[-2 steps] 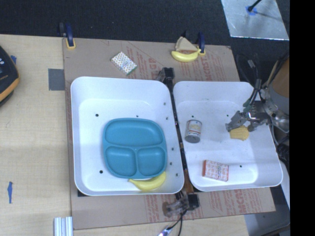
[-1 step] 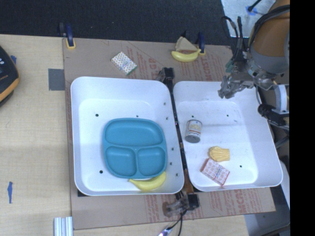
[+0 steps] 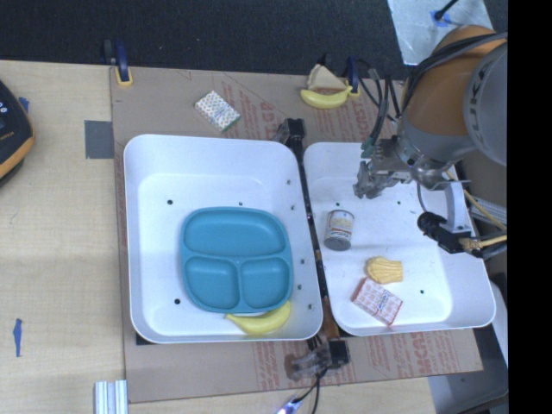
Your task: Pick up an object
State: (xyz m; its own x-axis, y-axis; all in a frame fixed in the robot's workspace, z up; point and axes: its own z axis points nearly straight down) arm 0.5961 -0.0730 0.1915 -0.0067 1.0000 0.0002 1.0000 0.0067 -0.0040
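Note:
The right bin [image 3: 466,313] holds a small tin can [image 3: 339,229] lying near its left wall, a yellow ridged piece [image 3: 385,271] and a red-and-white packet [image 3: 377,302] toward the front. My gripper [image 3: 371,184] hangs over the back part of this bin, up and to the right of the can, with nothing seen between its fingers. In the left bin [image 3: 142,231] lies a blue divided plate [image 3: 235,258] with a yellow banana [image 3: 259,321] at its front edge.
Outside the bins, a second banana [image 3: 325,97] with a slice-shaped toy sits at the back of the bench, and a patterned square packet [image 3: 216,109] lies behind the left bin. A black and orange device [image 3: 10,128] sits at the far left.

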